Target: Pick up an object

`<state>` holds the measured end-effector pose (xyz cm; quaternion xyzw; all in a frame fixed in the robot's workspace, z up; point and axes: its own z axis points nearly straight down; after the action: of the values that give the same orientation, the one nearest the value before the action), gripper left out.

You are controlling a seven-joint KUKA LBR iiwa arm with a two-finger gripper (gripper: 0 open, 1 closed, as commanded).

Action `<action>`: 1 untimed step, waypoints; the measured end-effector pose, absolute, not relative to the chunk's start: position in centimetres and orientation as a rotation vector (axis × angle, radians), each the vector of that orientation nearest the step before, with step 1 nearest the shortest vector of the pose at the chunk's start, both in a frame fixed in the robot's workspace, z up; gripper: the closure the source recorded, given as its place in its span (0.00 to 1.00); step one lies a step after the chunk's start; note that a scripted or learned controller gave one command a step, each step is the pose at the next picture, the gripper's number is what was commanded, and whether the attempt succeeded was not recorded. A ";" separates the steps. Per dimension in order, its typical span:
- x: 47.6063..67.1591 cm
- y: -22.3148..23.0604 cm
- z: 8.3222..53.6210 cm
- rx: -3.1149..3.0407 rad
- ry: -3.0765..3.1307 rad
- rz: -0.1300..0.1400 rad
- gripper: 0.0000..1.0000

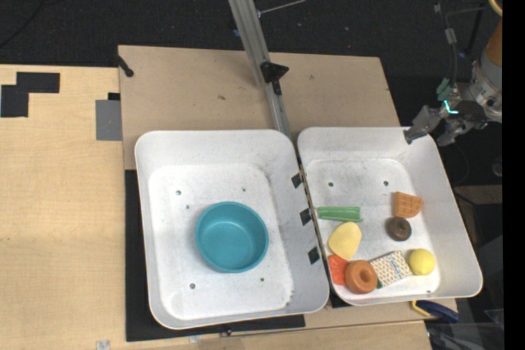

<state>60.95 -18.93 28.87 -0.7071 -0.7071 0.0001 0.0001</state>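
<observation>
— Nearest the camera, what is sitting along the front edge?

— Lying closest is the front rim of the left bin (238, 312), with the teal bowl (232, 236) resting inside it, a little left of its middle. Both bins are sitting side by side on the counter (197, 86), their inner edges touching.

— And the things to pick?

— They are all lying in the right bin (371, 145), crowded toward its front half. An orange ring (360, 275) is sitting near the front wall, touching a red piece (336, 267) on its left and a patterned white block (390, 267) on its right. A yellow ball (422, 261) is sitting just beside that block. A pale yellow piece (345, 239) is lying behind the ring, with a green stick (340, 214) just behind that. A dark brown ring (399, 229) and an orange waffle-like piece (406, 204) are resting toward the right wall.

— Where are you hanging your pincer?

— I am holding my pincer (429, 125) over the back right corner of the right bin, well apart from every piece. Nothing is sitting in it. Whether it is spread or closed I cannot tell, since it is looking small and dark against the background
</observation>
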 end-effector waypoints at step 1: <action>60.9 -18.9 28.9 -2.221 -2.221 0.000 0.00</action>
<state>60.95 -18.93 28.87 -0.7071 -0.7071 0.0002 0.0002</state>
